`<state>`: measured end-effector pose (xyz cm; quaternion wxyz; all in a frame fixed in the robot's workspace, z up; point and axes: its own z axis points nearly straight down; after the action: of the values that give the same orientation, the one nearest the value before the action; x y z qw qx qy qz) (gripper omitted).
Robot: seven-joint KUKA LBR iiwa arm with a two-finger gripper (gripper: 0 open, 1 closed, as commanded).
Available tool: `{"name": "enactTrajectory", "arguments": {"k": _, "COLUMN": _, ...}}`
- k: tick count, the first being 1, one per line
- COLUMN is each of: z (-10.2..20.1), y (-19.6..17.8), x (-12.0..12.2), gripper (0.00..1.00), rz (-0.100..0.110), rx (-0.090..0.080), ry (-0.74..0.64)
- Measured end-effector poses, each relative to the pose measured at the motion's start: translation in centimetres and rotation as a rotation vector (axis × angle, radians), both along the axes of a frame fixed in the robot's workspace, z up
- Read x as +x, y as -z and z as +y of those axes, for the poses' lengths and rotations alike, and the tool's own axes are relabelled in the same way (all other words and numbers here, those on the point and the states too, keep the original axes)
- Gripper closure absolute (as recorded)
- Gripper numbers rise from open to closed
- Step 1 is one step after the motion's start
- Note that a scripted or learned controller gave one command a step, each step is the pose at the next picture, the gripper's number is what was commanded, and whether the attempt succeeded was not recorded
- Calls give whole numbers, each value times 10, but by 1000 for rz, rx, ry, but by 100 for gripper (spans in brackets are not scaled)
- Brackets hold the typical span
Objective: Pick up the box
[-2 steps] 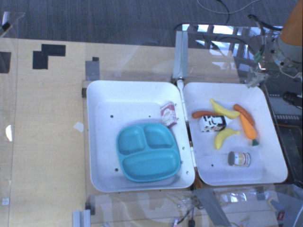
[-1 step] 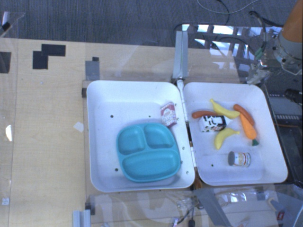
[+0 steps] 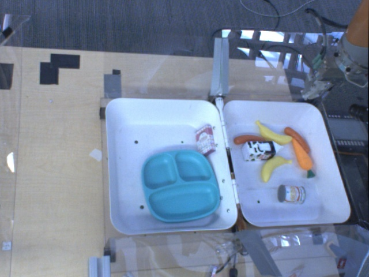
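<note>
Nearest the lower edge lies a blue plate (image 3: pixel 181 184) with 3 compartments, flat on the floor of the left bin (image 3: pixel 124 154) and taking up its lower right part. Just above the plate's upper right corner sits the small red-and-white box (image 3: pixel 204 139), tilted and close against the bin's right wall, apart from the plate by a thin strip of white.

Across the divide, the right bin (image 3: pixel 328 172) holds a small jar (image 3: pixel 292 194) lying on its side toward the lower right. Above it are 2 yellow bananas, 1 (image 3: pixel 273 134) higher and 1 (image 3: pixel 272 167) lower, with a black-and-white carton (image 3: pixel 258 150) between them. A reddish sausage (image 3: pixel 247 138) lies just above the carton's left end. A second sausage (image 3: pixel 297 137) and an orange carrot (image 3: pixel 302 154) lie side by side on the right of the group.

At the upper right, the grey arm (image 3: pixel 353 53) reaches in above the far corner of the right bin. Its gripper (image 3: pixel 316 85) hangs outside the bin's far rim, well apart from the box. Whether it is open or closed cannot be told, and nothing is seen in its grasp.
</note>
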<state>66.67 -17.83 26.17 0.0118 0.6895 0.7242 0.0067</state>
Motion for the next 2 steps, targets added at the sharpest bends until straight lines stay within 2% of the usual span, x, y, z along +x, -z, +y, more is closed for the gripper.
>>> {"name": "enactTrajectory", "arguments": {"k": 2, "z": 2, "y": -25, "x": 4, "gripper": 100, "rz": -16, "rx": -5, "ry": -11}}
